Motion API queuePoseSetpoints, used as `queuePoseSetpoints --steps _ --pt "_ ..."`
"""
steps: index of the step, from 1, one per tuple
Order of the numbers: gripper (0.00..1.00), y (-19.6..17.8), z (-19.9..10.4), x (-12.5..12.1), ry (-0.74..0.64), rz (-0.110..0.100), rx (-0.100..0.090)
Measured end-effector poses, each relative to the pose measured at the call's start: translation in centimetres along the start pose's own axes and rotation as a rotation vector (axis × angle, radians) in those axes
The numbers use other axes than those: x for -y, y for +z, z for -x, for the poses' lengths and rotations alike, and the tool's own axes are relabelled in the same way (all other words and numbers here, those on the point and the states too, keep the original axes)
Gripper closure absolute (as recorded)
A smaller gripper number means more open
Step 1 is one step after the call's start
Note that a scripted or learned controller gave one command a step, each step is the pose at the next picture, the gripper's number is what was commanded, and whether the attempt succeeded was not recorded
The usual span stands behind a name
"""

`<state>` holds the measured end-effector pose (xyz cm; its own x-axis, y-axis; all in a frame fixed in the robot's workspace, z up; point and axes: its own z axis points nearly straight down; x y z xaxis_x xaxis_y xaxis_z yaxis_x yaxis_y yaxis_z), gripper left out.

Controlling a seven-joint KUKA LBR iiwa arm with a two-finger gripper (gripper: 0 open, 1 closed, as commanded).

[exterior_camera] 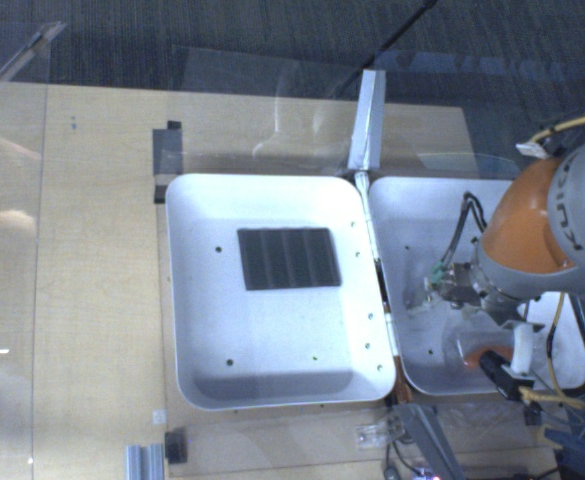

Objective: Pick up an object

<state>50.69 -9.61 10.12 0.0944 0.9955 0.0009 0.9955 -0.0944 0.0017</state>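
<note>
- Object candidates sit in the right bin (pixel 412 203), lower right of frame: a small green-and-white item (pixel 438 273) near the bin's middle, and an orange piece (pixel 479 357) under what looks like clear plastic near the bin's lower edge.
- Arm (pixel 562 223) covers most of that bin; tool (pixel 462 286) is low over the floor, just beside the green item. Can't tell whether it is apart, together, or on anything; wrist and cables block it.
- Left bin (pixel 187 268), centre of frame: only a dark ribbed panel (pixel 289 258) lying flat on its floor, well apart from the tool.
- Desk (pixel 92 268) is pale wood; a metal post (pixel 367 118) stands at the bins' upper junction.
- Handling guess: both items look small and light. The green one is too blurred to judge stiffness. Clear wrap on the orange one would likely be slippery and crushable, so pinch across the solid orange part, not the film.
</note>
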Motion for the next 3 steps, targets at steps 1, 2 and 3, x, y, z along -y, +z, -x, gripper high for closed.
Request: queuePoseSetpoints --steps 1,2,3 --pt "0.0 1.3 2.5 -12.2 -0.18 0.01 0.003" --pt "0.0 0.9 0.5 -8.8 -0.172 0.002 0.001" --pt "0.0 -5.0 7.9 -11.8 -0.199 0.005 0.003"
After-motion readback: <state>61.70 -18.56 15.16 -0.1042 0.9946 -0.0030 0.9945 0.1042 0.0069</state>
